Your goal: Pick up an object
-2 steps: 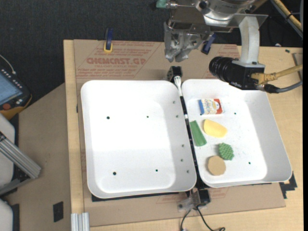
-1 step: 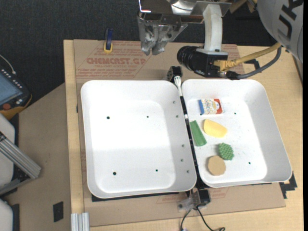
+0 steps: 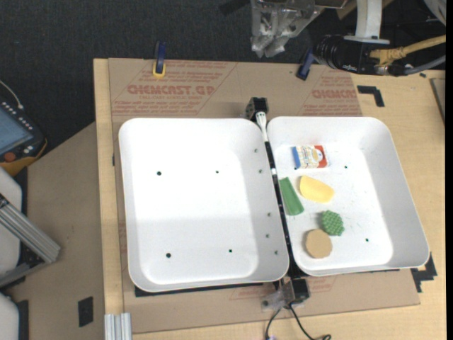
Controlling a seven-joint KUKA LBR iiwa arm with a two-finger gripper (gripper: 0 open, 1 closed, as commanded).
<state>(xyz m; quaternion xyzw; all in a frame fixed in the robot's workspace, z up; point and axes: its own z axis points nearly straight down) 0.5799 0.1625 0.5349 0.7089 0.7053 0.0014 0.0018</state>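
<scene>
At the frame's top centre the metal gripper [image 3: 272, 30] hangs beyond the bins, its jaws' spacing impossible to tell, while a yellow rounded object [image 3: 316, 189] lies in the right white bin [image 3: 396, 190].

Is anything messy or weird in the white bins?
Nothing looks spilled or broken. The one uneven thing: all the objects sit in the right bin, bunched near its left side: a small packet, a yellow piece, a green stick, a bumpy green lump and a tan disc. The claw hangs beyond the bins.
</scene>
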